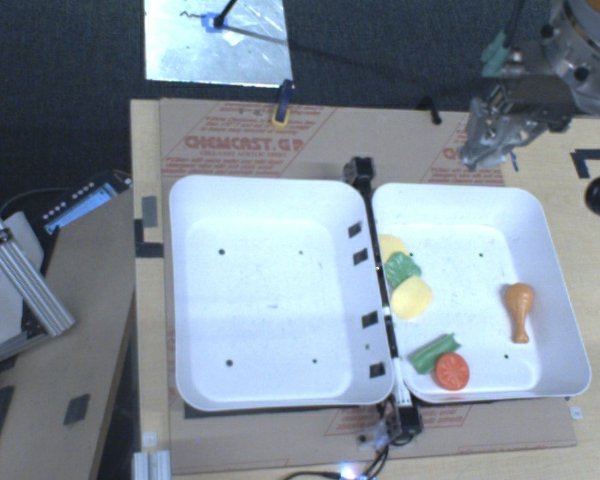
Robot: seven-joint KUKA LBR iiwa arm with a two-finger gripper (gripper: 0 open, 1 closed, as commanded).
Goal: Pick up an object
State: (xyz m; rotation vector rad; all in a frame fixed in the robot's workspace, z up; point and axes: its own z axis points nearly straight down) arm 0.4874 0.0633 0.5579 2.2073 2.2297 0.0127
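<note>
Step in hand: approach, nothing grasped yet. The claw (483, 146) hangs at the upper right of the frame, above the far rim of the right bin (540, 218), not down among the objects. Whether it is apart or together cannot be told; the tip is small and cluttered with metal parts. Nothing is seen between it.

All candidate objects sit in the right bin, mostly along its left wall near the centre of the frame. Yellow lump (411, 297): rounded, smooth, looks like plastic toy food. A smaller pale yellow piece (391, 246) sits just above it, with a green piece (401, 267) between, the three touching or nearly so. Lower down, a red round piece (452, 371) with a green leafy piece (433, 348) just beside it. Apart from these, at the right of the bin, a tan drumstick shape (519, 311), thin neck, bulbous end, lying alone.

Left bin (270, 278) is shallow white plastic with a few dark dots on its floor. Cardboard sheet under both bins on the tabletop (570, 183).

Next move, judged: travel toward lower frame and descend over one object. The drumstick looks the easiest, being isolated with a narrow shaft; the clustered pieces by the wall risk a blocked grasp.
</note>
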